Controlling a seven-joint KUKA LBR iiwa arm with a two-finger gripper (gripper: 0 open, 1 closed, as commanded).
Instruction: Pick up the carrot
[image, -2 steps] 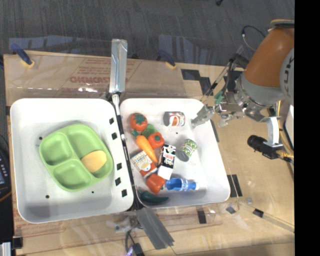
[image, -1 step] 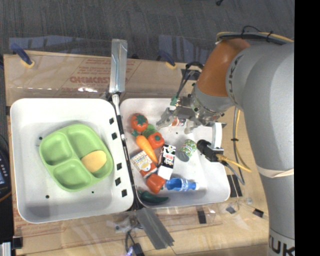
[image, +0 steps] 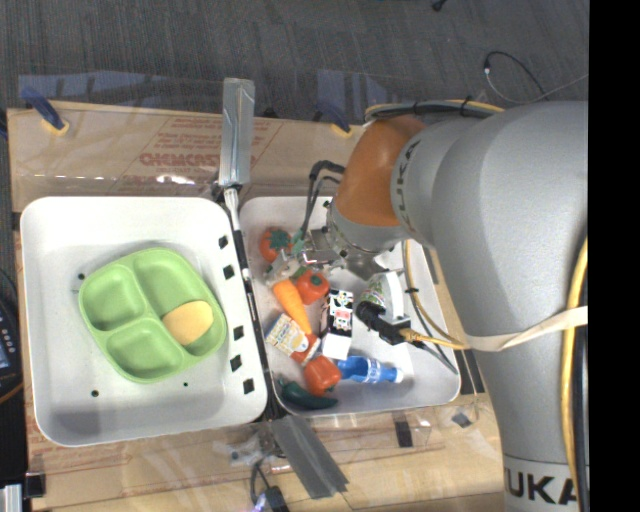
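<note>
The carrot (image: 291, 300) is a short orange piece lying in the right bin (image: 432, 380), near its left wall, slanted from upper left to lower right. My gripper (image: 311, 256) reaches down into the back of that bin, just above and to the right of the carrot's upper end. The grey wrist and the orange band hide most of it. A red vegetable with a green top (image: 312, 285) lies against the carrot, right below the gripper. The carrot rests on the bin floor among the other items.
The right bin also holds a red tomato-like item (image: 275, 243), a yellow snack packet (image: 287, 335), a black-and-white carton (image: 341, 312), a blue bottle (image: 368, 372), another red item (image: 321, 374) and a dark green one (image: 305, 398). The left bin (image: 50, 400) holds a green divided plate (image: 125, 295) with a yellow lump (image: 188, 321).
</note>
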